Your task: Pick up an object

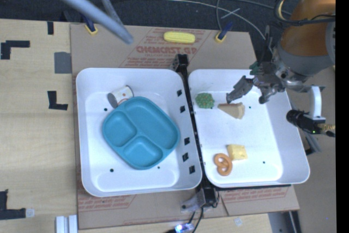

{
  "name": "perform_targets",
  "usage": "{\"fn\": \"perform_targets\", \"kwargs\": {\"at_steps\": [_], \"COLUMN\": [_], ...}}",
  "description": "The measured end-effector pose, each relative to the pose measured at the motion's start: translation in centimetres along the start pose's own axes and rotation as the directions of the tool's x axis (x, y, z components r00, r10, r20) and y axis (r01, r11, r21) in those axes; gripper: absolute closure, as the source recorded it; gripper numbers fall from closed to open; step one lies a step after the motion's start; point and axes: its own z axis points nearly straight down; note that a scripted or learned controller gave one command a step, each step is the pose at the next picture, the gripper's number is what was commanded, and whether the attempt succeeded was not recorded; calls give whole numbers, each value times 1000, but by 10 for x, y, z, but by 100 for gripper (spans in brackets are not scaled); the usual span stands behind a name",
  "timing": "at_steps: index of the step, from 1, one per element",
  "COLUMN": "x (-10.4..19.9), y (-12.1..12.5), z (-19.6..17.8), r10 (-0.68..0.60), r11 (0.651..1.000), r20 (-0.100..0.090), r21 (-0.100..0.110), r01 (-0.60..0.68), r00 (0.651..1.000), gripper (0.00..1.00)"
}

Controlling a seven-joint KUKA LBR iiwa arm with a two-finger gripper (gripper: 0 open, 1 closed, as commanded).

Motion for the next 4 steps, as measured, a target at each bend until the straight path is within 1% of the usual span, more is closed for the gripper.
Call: {"fn": "perform_targets", "kwargs": {"at_steps": [1,2,3,4], "x": [0,0,3,0], "y": [2,1,-9,-9], "z": [-6,37,88,132], "r10": [-3,-2,-2,-2], "r11": [1000,1000,1000,1000], "r20": [1,2,1,2], "r21": [-12,-8,-7,-7], "r01": [3,2,2,2], "r00": [1000,1000,1000,1000], "gripper": [0,0,0,0]}}
